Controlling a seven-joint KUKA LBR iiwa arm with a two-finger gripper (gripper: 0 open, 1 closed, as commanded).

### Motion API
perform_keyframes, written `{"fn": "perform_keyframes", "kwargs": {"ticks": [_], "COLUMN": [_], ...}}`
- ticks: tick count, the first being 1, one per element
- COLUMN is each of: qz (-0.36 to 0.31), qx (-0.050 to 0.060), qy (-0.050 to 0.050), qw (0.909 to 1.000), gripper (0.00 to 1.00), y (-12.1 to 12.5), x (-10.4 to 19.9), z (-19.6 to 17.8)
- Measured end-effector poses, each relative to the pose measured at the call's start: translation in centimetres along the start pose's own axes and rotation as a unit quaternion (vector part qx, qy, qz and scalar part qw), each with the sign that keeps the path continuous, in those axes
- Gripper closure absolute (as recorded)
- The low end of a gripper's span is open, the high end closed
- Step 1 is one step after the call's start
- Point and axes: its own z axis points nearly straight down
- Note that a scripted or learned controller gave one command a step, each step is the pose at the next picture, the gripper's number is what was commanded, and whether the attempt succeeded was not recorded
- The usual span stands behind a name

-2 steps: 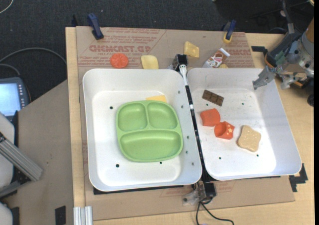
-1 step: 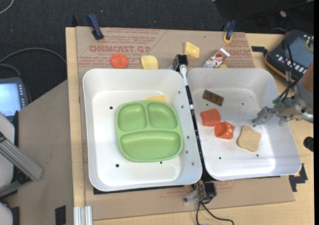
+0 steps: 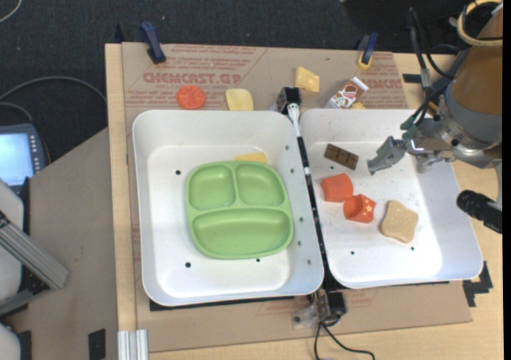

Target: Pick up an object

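Note:
The right bin (image 3: 447, 263) holds a brown chocolate bar (image 3: 341, 156), a red-orange block (image 3: 337, 187), a small orange cup-shaped piece (image 3: 360, 207) and a tan bread slice (image 3: 398, 221). My gripper (image 3: 382, 159) hangs over the upper middle of this bin, just right of the chocolate bar and above the bread slice. Nothing shows in its grasp. The grey wrist and orange-banded arm reach in from the right edge.
The left bin (image 3: 156, 191) carries a green divided plate (image 3: 238, 208) with a yellow piece (image 3: 251, 158) behind it. On the board behind the bins lie an orange disc (image 3: 191, 96), two yellow pieces (image 3: 239, 99) (image 3: 306, 79) and a small packet (image 3: 346, 95). Blue clamps (image 3: 152, 41) grip the far edge.

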Motion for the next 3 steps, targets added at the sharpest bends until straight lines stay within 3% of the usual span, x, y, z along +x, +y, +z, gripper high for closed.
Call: {"fn": "perform_keyframes", "kwargs": {"ticks": [1,2,3], "qz": [0.005,0.008,0.006], "qx": [0.008,0.004,0.005], "qy": [0.0,-0.002,0.005], "qw": [1.0,1.0,1.0], "gripper": [0.0,0.0,0.0], "y": [2.8,-0.1,4.7], "x": [0.5,-3.7,-12.3], "z": [9.2,17.3,16.9]}}
